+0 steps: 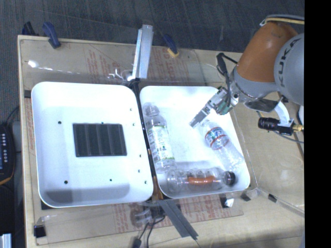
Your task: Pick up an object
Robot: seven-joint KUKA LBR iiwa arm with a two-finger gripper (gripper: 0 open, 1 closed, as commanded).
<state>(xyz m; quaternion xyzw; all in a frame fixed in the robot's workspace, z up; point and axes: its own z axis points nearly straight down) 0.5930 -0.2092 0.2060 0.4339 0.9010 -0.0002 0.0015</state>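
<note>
Overhead view of two shallow white plastic bins. The left bin (46, 102) carries a dark ribbed rectangular panel (99, 139) at its centre. The right bin (181, 94) holds three clear plastic bottles: one with a green-and-white label (158, 136) along its left wall, one with a red-and-blue label (221, 142) at right, and one with orange contents (200, 179) along the bottom edge. The grey two-finger gripper (198, 120) hangs just above the red-labelled bottle; whether its fingers are spread or closed cannot be told.
</note>
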